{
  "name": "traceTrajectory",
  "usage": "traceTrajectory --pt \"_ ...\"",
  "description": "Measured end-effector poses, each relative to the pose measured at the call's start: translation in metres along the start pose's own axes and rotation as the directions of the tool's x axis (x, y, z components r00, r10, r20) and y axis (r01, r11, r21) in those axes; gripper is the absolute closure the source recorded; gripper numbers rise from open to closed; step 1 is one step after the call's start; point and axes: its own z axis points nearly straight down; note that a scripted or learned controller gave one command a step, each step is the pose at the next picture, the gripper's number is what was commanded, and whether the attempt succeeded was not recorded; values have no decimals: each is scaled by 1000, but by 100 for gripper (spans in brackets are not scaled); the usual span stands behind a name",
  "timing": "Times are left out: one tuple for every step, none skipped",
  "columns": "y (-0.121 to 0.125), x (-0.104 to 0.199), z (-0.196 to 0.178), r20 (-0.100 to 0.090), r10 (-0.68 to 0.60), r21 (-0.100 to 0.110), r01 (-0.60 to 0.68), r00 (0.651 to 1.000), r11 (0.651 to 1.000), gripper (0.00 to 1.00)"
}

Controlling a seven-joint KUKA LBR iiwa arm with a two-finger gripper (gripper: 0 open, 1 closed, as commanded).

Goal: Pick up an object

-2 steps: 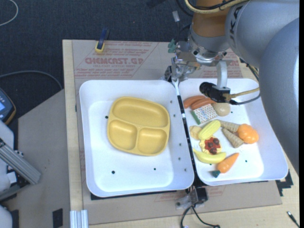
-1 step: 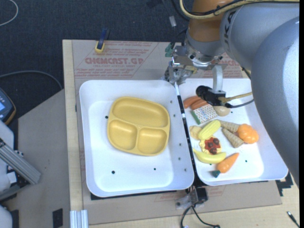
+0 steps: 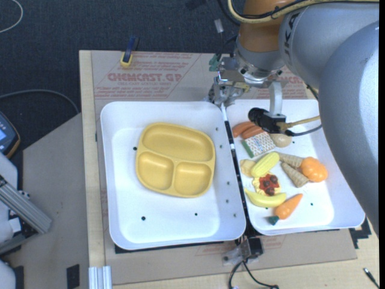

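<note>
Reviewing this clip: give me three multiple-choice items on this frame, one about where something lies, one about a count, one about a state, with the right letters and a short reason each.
1. Where does the yellow tray lie?
A. In the left bin
B. In the right bin
C. On the cardboard

2. How many compartments does that tray have?
A. Two
B. Three
C. Five

3. How does the orange carrot rest?
A. Standing upright
B. Lying in the right bin
C. Lying on the tray

Answers:
1 A: the tray sits on the floor of the left bin.
2 B: one long section above two smaller ones.
3 B: it lies at the near side of the right bin, beside the banana.
</note>
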Motion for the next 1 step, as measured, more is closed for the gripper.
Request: traceTrajectory --pt "2 -13 -14 0 1 -3 -1 1000 1000 100"
